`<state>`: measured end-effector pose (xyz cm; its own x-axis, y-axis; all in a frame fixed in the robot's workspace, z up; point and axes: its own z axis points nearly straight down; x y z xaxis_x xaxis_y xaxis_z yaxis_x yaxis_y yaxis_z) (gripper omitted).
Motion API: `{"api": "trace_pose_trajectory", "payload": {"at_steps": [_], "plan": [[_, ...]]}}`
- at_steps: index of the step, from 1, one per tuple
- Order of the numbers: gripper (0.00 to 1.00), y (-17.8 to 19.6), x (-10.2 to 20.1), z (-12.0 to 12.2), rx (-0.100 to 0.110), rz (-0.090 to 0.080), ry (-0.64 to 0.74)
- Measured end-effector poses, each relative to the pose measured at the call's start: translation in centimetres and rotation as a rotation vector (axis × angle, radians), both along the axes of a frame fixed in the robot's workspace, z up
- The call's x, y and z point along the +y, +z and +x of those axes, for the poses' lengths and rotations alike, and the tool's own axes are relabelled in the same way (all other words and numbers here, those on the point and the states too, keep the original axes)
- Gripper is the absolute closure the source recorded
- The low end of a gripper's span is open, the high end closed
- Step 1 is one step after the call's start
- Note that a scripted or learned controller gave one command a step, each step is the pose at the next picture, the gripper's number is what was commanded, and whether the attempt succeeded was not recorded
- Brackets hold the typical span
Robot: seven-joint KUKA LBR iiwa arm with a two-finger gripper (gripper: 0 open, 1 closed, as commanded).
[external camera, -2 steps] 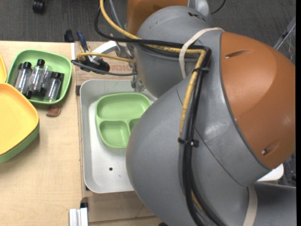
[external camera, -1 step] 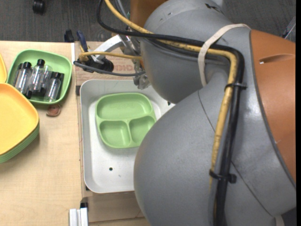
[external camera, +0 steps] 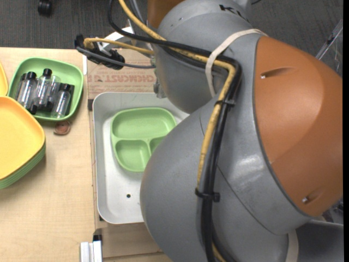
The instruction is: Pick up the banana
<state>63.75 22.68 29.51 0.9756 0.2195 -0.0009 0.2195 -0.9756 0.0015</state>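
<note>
- Camera view, from above at a slant: the large grey robot arm with its broad orange band [external camera: 294,119] takes up most of the right and centre of the view, very close to the lens.
- A bundle of yellow and black cables [external camera: 215,119] runs along the arm's body, held by a pale strap and black ties.
- The arm's bulk hides its working end, so I cannot tell how the jaws stand.
- Beneath the arm lies a shallow white plastic bin [external camera: 106,201], its left half visible, its right half covered by the arm.
- Inside that bin sits a light green plastic divided plate [external camera: 136,138] with compartments, partly hidden under the arm on its right edge.
- The banana cannot be made out; I cannot tell where it lies.
- To the left, on the light wooden surface [external camera: 65,201], rests a green square tray [external camera: 38,70] that holds several small clear bottles with black caps [external camera: 43,91].
- A stack of yellow plates over green ones [external camera: 16,141] lies at the far left edge, just beside the green tray.
- A small brown object [external camera: 62,127] lies on the wood just below the tray.
- Behind the bin is a piece of brown cardboard with printed letters [external camera: 122,76].
</note>
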Motion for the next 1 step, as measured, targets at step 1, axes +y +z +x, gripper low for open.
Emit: {"api": "trace_pose_trajectory", "payload": {"at_steps": [1], "plan": [[1.00,-9.03,0.03,-5.77,0.003,-0.002,-0.026]]}}
